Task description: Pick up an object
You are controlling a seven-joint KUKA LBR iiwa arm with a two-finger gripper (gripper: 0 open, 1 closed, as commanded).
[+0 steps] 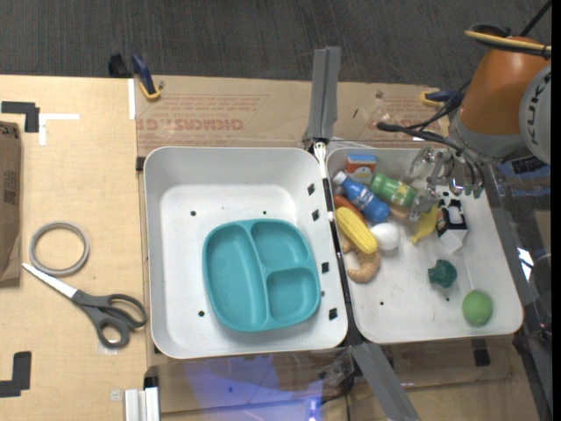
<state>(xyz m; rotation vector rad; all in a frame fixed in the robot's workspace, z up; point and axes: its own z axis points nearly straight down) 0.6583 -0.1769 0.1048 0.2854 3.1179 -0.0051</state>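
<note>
My gripper [441,202] hangs over the back middle of the right bin [500,261], below the grey wrist and its orange band [500,90]. A small yellow item [426,227] lies right beneath it, and a green bottle [392,189] sits just to its left. Further left are a blue bottle [363,199], a yellow corn cob [357,229], a white egg [385,236] and a tan bread piece [363,267]. A dark green broccoli piece [443,274] and a green ball [477,308] lie nearer the front right. I see nothing clearly held.
The left bin [175,235] holds a teal divided plate [261,274]. An orange carton [360,161] sits at the right bin's back left. Scissors [92,305] and a tape roll [59,247] lie on the bench to the left.
</note>
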